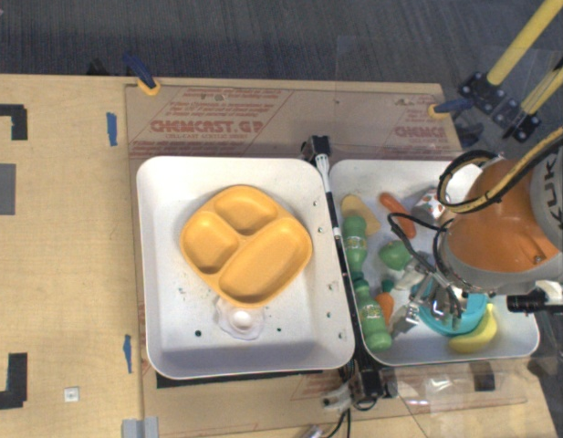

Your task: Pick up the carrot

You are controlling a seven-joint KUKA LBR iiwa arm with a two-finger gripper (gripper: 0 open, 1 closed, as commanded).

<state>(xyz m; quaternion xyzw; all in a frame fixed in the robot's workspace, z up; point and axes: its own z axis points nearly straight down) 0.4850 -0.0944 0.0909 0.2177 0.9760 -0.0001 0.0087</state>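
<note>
Right now the pincer hangs low in the right bin, grip unreadable from where I stand; the carrot lies apart, toward the bin's far wall.

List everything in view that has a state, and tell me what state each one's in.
Orange divided plate: upright, in the left bin.
Carrot: lying loose at the back of the right bin, not gripped.
Gripper: low over the right bin's clutter.
Banana: lying by the front rim.
</note>
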